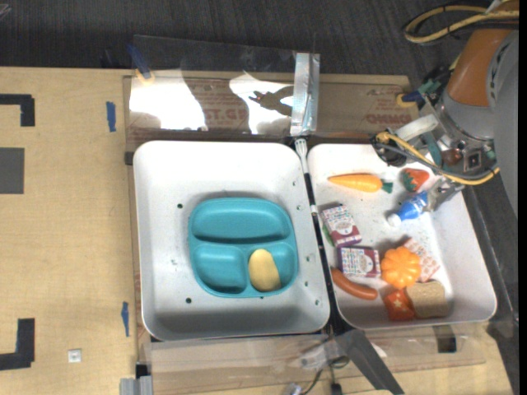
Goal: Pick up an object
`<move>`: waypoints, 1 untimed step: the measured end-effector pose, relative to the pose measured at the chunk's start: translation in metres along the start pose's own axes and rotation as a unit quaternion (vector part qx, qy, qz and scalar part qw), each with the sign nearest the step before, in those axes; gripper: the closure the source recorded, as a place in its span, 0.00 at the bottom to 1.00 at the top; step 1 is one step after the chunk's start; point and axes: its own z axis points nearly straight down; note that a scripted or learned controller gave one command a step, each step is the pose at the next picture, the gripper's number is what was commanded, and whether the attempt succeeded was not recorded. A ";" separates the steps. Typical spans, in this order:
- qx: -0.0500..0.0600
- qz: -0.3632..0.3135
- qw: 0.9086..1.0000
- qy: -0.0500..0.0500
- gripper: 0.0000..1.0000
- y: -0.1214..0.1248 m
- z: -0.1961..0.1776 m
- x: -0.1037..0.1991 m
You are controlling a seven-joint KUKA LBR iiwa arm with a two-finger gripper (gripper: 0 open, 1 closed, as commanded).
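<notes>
Right bin point(482, 290), shallow glossy white plastic with rounded corners, holds the loose items for picking; all places below are given from this bin. At its upper middle, a smooth tapered orange carrot point(356, 183) lying crosswise. At its upper right, a small bottle point(409, 210) with white body and blue end, tilted, and just above it a small red-and-white piece point(415, 177) of unclear kind. At its left centre, two flat printed cartons, purple-and-white: the upper carton point(340, 224) and the lower carton point(358, 261), both lying flat. At its lower centre, a ribbed round orange pumpkin point(401, 267); touching it below, a small red block point(398, 304) and a rough tan bread-like cube point(428, 297). At its lower left, a smooth reddish sausage point(353, 285), curved. Gripper point(440, 189), dark metal with trailing yellow cables, over the bin's upper right corner near the bottle; whether its jaws stand open or closed cannot be told, and no item is seen between them. Arm point(482, 76), grey with orange band, beyond the bin's upper right. Left bin point(156, 220), matching white plastic, adjoining on the left, carries a teal compartmented tray point(235, 220), matte, with a smooth yellow potato-like lump point(263, 269) in its lower right compartment.
</notes>
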 end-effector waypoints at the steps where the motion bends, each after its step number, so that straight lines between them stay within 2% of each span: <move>1: 0.000 0.020 1.000 -0.001 0.00 0.014 0.040 0.050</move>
